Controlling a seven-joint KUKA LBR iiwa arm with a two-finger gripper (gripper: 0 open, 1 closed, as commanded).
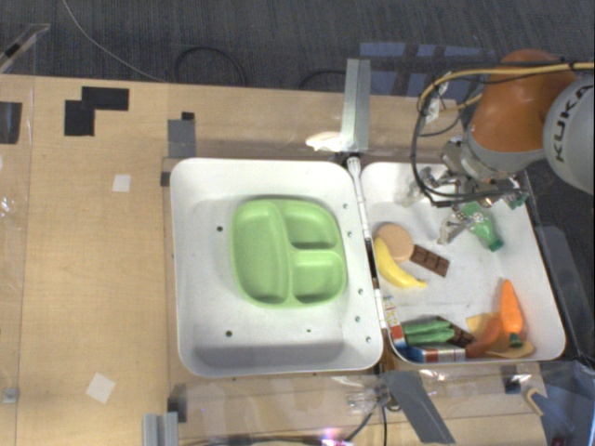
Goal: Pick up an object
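My gripper (462, 214) hangs low over the back of the right bin (548, 282), under the orange wrist band (509, 110). A small green object (485, 229) lies right beside the gripper's tip, touching or nearly touching it; whether it is gripped is unclear. In the middle of the bin lie a yellow banana (396, 270), a tan round piece (395, 240) and a brown chocolate bar (430, 262). An orange carrot (509, 308) rests near the right wall.
The left bin (195, 277) holds a green divided plate (286, 252). Along the right bin's front wall lie green and red markers (430, 333) and a brown and yellow item (491, 340). Cables (437, 91) loop by the wrist.
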